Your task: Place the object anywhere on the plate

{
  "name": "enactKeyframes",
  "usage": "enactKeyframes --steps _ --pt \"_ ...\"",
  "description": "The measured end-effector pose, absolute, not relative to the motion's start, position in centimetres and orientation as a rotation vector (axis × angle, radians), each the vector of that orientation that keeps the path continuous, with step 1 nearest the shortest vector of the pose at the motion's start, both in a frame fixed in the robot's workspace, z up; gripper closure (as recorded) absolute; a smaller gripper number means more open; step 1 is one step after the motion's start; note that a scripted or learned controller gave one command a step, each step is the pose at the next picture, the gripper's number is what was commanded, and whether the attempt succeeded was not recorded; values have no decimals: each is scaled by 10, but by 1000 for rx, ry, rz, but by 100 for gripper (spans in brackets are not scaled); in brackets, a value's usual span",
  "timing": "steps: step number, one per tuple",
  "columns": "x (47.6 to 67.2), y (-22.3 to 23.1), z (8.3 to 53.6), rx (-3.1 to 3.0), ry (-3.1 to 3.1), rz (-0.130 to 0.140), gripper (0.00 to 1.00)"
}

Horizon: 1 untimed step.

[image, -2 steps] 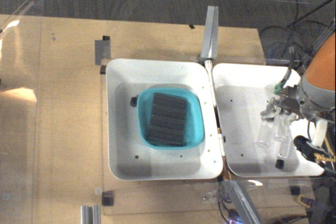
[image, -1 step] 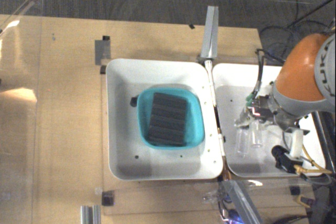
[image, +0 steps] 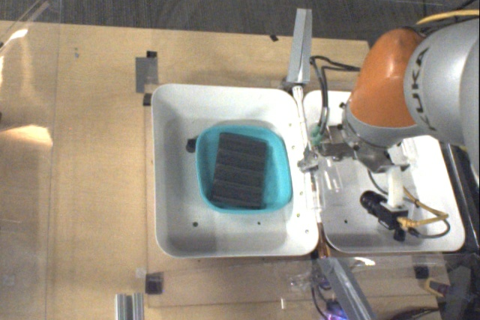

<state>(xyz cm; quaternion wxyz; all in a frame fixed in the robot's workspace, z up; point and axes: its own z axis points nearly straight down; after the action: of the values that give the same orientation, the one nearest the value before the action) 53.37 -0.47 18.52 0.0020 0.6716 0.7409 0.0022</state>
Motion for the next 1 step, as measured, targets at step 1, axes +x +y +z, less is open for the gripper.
enactKeyframes --steps 1 --pt "534 -5 185 2108 2324 7 0"
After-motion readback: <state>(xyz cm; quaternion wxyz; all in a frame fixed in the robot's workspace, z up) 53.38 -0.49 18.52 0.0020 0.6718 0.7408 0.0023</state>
